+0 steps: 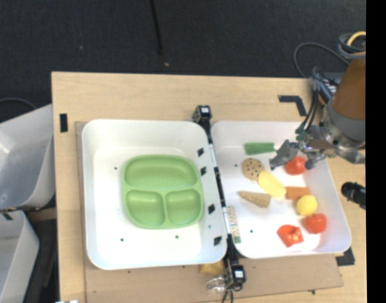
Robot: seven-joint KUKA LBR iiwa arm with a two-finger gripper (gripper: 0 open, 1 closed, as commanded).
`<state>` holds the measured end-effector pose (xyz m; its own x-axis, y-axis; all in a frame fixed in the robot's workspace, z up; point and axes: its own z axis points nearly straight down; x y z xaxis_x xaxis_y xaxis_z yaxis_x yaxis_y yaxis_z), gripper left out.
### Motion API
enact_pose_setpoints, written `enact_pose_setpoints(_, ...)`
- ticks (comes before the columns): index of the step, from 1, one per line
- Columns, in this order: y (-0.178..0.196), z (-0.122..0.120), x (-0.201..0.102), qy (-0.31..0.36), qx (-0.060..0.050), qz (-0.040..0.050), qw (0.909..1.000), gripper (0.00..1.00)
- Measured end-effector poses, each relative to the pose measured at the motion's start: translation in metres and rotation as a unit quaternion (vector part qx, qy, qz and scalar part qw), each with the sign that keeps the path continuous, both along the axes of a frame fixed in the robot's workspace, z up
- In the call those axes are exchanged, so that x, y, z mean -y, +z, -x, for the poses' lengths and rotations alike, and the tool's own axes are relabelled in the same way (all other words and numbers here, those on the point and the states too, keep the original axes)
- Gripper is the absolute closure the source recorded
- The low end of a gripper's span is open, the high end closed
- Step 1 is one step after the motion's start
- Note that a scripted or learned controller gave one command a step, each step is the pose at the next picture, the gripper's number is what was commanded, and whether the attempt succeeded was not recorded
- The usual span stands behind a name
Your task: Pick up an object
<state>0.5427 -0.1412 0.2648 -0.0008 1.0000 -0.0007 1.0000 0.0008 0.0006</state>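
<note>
My gripper (296,159) hangs over the upper right part of the right bin (278,248), fingers spread open. A small red round item (296,165) lies on the bin floor between the fingertips, not clamped. One dark finger (280,156) slants to its left, the other (317,156) stands to its right. Just below lie a yellow oval piece (271,184) and an orange block (297,192). Left of the gripper are a green strip (259,148) and a speckled brown cookie (251,166).
The right bin also holds a tan cone (254,199), a yellow ball (306,204) and two red pieces (290,234) (316,223). The left bin (104,245) holds a green divided plate (162,190). A clip-studded divider (213,175) separates the bins.
</note>
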Motion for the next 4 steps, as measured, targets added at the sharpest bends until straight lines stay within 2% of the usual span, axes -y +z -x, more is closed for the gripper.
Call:
enact_pose_setpoints(1,0.003,0.054,-0.086,0.004,-0.001,-0.0017,1.0000,0.00)
enact_pose_setpoints(2,0.014,0.052,-0.080,-0.001,0.002,0.0001,1.0000,1.00)
enact_pose_setpoints(4,0.035,0.050,-0.078,-0.001,0.004,0.0003,1.0000,1.00)
